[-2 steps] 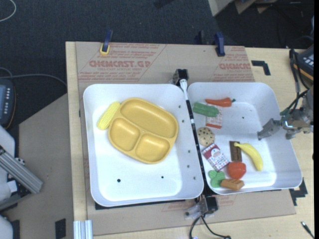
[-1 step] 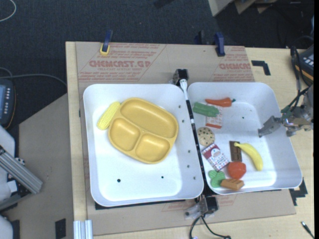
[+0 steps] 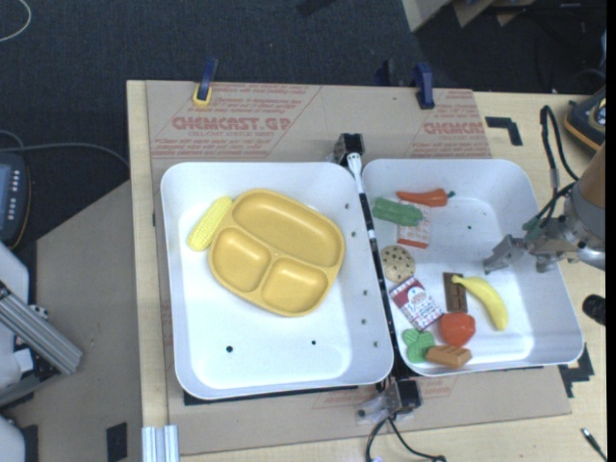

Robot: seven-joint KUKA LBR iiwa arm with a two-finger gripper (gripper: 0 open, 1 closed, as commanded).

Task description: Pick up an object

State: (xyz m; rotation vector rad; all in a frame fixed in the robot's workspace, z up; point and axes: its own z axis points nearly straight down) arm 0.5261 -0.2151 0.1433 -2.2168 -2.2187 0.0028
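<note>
Currently you have: two-finger gripper, fingers spread, holding nothing, hovering at three o'clock in the right white bin; curved yellow plastic banana just beside, at seven o'clock.

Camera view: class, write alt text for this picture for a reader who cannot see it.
The robot's claw hovers at the right bin's right edge, above a banana and other toy foods. The left bin holds a yellow divided tray with a corn cob beside it.

Brown bench bears 2 white bins side by side.
</note>
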